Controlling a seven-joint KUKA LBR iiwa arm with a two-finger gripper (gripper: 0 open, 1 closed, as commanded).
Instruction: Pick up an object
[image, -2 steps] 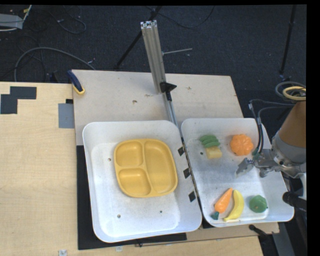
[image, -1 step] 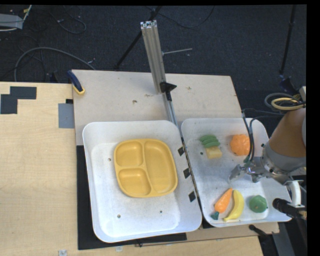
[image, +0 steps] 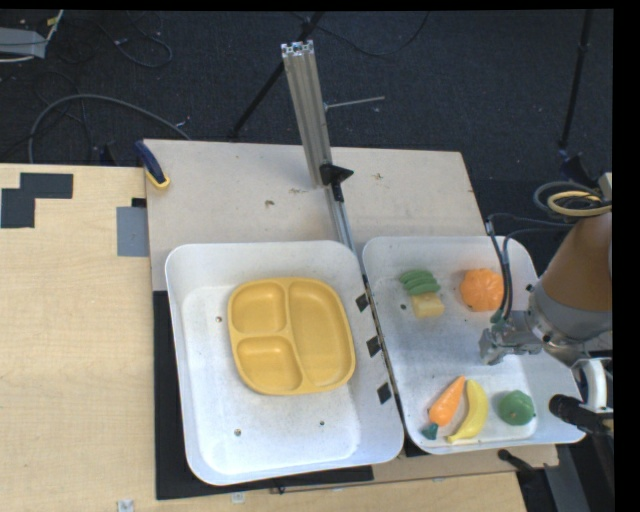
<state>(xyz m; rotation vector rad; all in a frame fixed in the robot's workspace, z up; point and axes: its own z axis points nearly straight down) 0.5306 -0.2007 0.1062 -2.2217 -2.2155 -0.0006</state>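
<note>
We see the pickable things lying in the right bin, in the lower right of the frame. An orange sits toward its upper right, and to the left of it, near but apart, is a green piece on a pale yellow block, perhaps toy food, though the view is too small for us to be sure. Along the bin's lower edge a carrot and a banana lie touching side by side, with a green round fruit just to their right.

The gripper hangs over the right-hand part of this bin, below the orange and above the green fruit, touching neither as far as we can tell. We cannot tell how it is set, and we see nothing in it. The arm comes in from the right edge.

The left bin, in the middle of the frame, bears a yellow divided plate with three compartments. A metal post rises behind the bins. We can read no writing or labels anywhere.
</note>
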